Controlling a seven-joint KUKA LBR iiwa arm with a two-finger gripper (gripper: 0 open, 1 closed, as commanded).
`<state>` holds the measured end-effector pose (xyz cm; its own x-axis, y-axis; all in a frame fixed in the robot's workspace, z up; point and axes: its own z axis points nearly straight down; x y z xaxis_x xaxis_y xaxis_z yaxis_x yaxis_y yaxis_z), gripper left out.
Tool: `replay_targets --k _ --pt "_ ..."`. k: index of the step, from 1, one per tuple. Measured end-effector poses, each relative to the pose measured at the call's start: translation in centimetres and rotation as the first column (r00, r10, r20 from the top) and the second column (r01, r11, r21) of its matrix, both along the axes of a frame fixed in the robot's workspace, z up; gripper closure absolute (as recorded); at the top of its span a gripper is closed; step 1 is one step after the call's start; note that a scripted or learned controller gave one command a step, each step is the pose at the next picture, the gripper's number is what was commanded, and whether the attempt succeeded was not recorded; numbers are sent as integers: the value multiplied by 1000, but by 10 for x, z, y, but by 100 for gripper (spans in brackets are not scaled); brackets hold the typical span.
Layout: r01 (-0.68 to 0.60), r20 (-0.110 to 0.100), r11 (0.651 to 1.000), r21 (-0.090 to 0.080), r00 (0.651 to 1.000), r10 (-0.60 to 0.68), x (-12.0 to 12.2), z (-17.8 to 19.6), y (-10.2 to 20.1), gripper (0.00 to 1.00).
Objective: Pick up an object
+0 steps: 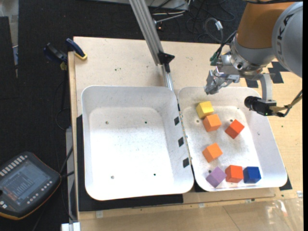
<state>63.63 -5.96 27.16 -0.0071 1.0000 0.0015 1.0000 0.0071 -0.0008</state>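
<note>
The blocks I could pick from all lie in the right bin (269, 143). Nearest my pincer is the yellow cube (204, 109), close to the bin's far edge, and just beside it, touching or nearly so, sits an orange cube (211, 122). A red-orange cube (234, 129) lies a little to the right of that pair, apart from them. Further toward the near side is a second orange cube (212, 152), on its own. Along the near rim three blocks stand in a row: a purple cube (216, 176), a red cube (234, 173) and a blue cube (251, 174), the red and blue pressed close together.

My pincer (212, 88) hangs over the far rim of the right bin, above and slightly behind the yellow cube, pointing downward. Nothing sits between its tips, and it touches none of the blocks. Whether its tips are spread or drawn together I cannot tell from this angle; they are small and dark against the rim.

My arm (269, 23) comes in from the upper right, its orange band bulking large above the wrist, the wrist bent down toward the bin. The left bin (91, 129) lies alongside, its wall meeting the right bin's wall.
</note>
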Motion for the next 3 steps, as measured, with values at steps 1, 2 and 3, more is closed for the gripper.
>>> replay_targets --k 1,2,3 --pt "0 -3 1000 0 1000 0 -21 -18 49 100" --pt "-1 -3 1000 0 1000 1 -42 -30 104 100" --pt "0 -1 1000 0 1000 0 -62 -31 143 100"
